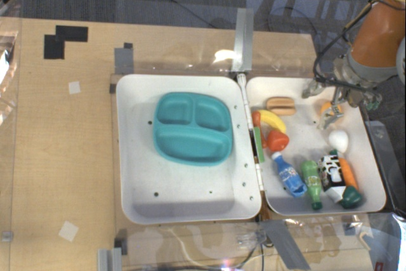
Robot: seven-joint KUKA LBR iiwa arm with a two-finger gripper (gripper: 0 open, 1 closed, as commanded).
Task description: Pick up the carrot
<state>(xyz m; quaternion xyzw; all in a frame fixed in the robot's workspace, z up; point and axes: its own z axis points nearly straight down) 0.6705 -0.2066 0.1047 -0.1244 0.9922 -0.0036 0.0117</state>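
The long orange carrot [347, 173] lies near the bottom right corner of the right shallow white bin [375, 162], low in the frame. It is well apart from the hand [335, 106], which sits higher up, near the top right of the same bin. The carrot is thin and smooth, bright orange, with a dark green lump at its lower end. It rests just beside a small black and white box [330, 169], which has a green plastic bottle [311, 182] and a blue plastic bottle [289, 174] to its left.

A little higher lies a white egg [338, 139]. Left of it are a red round fruit [276, 140], a yellow banana [273, 120] and a tan hot dog bun [280, 105].

The hand points down into the bin over a small orange and white thing. I cannot tell if the hand is spread or pressed together. The grey arm with its orange band [379, 41] leans in from the upper right.

In the left white bin [136, 155] on the wooden counter [57, 155] sits a teal plastic tray with three parts [192, 127].
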